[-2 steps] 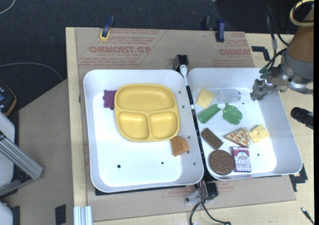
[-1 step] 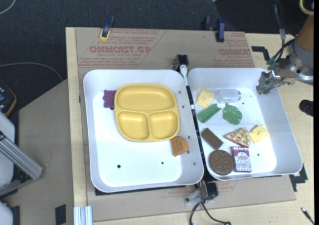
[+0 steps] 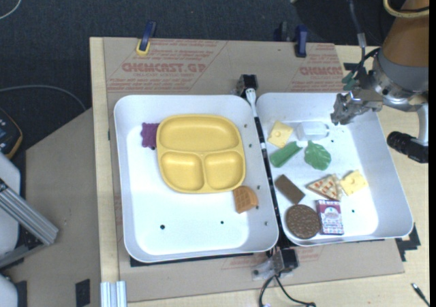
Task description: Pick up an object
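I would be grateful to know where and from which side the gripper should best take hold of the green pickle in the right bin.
Grip the green pickle across its narrow middle, coming straight down from above. It lies flat and slanted in the right bin, its long sides mostly free, though the cheese wedge sits close at its upper end.

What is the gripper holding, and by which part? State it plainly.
Nothing visibly. The gripper hangs over the right bin's upper right area, above the toy foods, with no object seen between its fingers.
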{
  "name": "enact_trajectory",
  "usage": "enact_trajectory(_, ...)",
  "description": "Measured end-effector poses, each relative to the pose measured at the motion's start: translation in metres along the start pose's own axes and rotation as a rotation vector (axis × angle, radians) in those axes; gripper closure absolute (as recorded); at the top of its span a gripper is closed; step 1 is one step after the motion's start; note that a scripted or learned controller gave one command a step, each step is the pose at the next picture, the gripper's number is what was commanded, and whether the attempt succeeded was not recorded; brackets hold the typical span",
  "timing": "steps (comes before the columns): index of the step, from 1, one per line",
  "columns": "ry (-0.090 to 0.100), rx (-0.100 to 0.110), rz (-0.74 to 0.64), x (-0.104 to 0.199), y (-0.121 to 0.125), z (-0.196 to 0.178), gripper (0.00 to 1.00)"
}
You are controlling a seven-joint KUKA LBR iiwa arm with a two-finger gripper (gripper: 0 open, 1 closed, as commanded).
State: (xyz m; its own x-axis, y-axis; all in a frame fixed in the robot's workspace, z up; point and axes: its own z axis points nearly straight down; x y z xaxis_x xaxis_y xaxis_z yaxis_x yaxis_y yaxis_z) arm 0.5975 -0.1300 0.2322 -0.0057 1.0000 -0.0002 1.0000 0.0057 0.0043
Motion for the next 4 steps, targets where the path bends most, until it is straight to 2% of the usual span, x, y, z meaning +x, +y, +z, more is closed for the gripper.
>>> enact_trajectory(1, 0.001, 0.000, -0.001, 0.057, 0.009, -0.007, 1.00)
enact_trajectory(2, 0.001, 0.005, 0.002, 0.108, 0.005, -0.011, 1.00)
enact_trajectory(3, 0.001, 0.003, 0.000, 0.160, 0.018, 0.002, 1.00)
enact_trajectory(4, 0.002, 0.002, 0.000, 0.207, 0.012, -0.003, 1.00)
